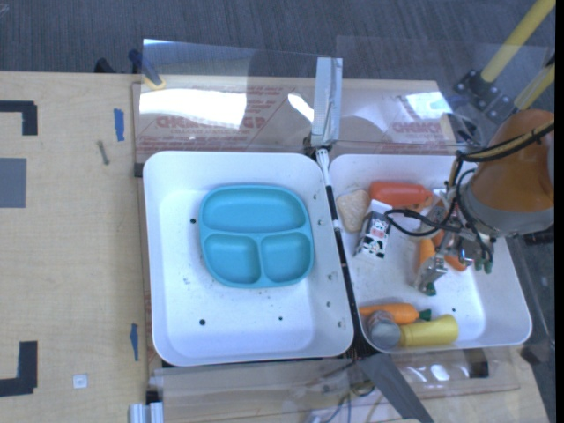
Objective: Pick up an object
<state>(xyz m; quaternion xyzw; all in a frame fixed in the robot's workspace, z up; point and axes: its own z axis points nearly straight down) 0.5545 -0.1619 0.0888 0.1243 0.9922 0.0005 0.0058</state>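
Note:
My gripper (431, 274) hangs low in the right bin (502, 324), near its middle, at the end of the grey arm with the orange band (520, 170). A small orange piece (426, 248) lies right against the gripper's upper side, and cables and the wrist partly cover it. Left of the gripper lies a white carton with black markings (374, 236). A red-orange block (398, 192) and a beige round piece (352, 208) rest at the bin's far side. A carrot (394, 311), a yellow bottle (432, 330) and a grey round item (382, 328) sit along the near edge.
The left bin (176, 324) holds a blue three-compartment plate (256, 234). A divider ridge (335, 236) separates the two bins. Clear plastic panels (229, 104) stand behind both bins. Wooden bench surface (62, 236) extends to the left.

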